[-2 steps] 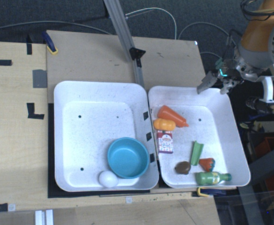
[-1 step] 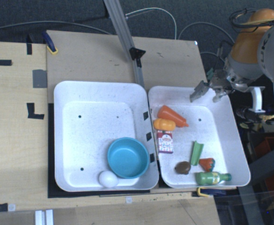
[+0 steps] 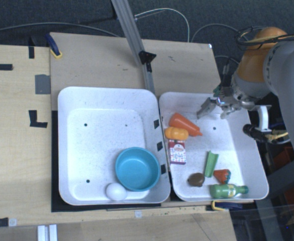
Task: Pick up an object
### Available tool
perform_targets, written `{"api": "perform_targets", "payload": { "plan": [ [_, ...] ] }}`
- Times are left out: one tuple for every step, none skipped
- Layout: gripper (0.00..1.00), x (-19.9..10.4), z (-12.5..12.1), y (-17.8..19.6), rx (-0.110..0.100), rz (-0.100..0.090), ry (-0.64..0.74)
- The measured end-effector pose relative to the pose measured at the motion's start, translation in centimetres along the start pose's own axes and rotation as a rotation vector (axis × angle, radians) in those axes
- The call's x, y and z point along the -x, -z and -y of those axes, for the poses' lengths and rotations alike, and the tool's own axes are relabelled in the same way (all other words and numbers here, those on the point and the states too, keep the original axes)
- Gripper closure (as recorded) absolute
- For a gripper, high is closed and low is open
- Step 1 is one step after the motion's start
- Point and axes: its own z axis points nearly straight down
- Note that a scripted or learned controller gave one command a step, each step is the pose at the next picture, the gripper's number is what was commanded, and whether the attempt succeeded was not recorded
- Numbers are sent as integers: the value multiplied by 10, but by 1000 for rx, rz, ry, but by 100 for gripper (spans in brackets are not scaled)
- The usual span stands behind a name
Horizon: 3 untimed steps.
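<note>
Gripper (image 3: 214, 109) seen spread open, nothing between fingers, hung over upper part of right bin (image 3: 247, 149); toy carrot (image 3: 185, 124) lies just left of it, beside an orange-yellow piece (image 3: 176, 133); carrot judged light, rigid plastic, prob. slick; best taken across thick middle, approx. crosswise to its length; tapered tip likely to be squeezed out.

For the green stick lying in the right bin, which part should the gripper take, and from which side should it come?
Probably grip the green stick at mid-length, descending from above with the gripper fingers closing across its narrow width. It lies flat, slightly slanted; the red piece near its lower end leaves less room there.
</note>
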Motion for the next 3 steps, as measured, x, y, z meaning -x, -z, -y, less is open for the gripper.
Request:
{"api": "perform_targets", "payload": {
  "plan": [
    [0,-1,0,-43,5,2,1],
    [100,-1,0,-30,6,2,2],
    [100,-4,-2,12,11,1,0]
  ]
}}
